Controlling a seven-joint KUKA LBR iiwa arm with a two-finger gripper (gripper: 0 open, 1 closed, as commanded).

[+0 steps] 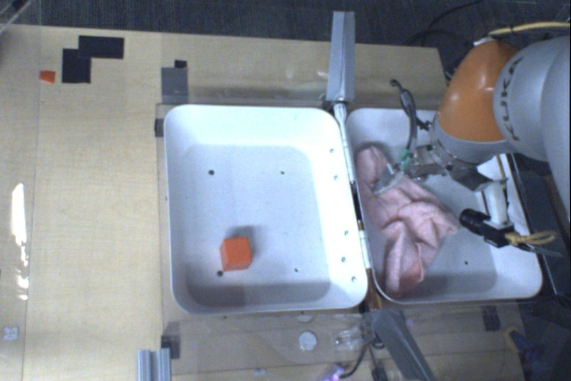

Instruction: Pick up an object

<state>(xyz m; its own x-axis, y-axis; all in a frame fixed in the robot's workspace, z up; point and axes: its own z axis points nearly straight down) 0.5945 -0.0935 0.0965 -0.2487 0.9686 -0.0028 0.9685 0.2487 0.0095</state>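
Pink cloth (406,223) beneath gripper (399,171)

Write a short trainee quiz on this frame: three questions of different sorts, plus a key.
1. True or false: the small orange block lies in the right white bin.
2. Which bin holds the crumpled pink cloth? A) left white bin B) right
3. Fill in: the gripper is over the ____ end of the cloth, as seen in the camera view.

Key: 1 false; 2 B; 3 upper.

Soft pink cloth (406,223) lies rumpled in a smooth white plastic bin (513,281) on pale matt wood bench (80,219).
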